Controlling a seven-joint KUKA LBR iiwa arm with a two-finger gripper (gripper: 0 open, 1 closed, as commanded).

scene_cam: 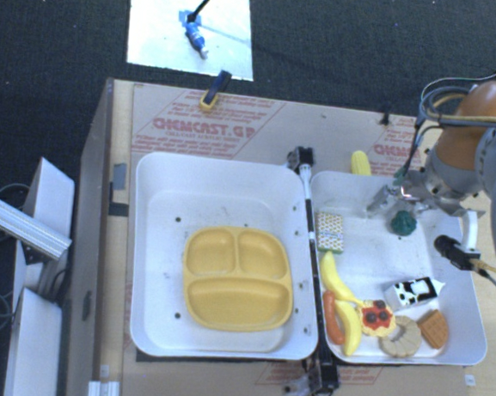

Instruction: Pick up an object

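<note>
Arm's gripper is hovering in the right bin w/ a small dark-green ball sitting just below the fingertips; can't tell if it's gripping or released. Risk imo: round smooth ball is prob rolling off if the approach is off-center. Other toys are crowding the near corner: glossy yellow banana, flat pizza slice, ridged waffle. Molded yellow divided plate is sitting in the left bin.

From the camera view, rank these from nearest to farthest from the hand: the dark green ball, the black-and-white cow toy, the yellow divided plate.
1. The dark green ball, directly below the hand, at the back of the right bin.
2. The black-and-white cow toy, toward the right bin's front.
3. The yellow divided plate, across in the left bin.
</note>
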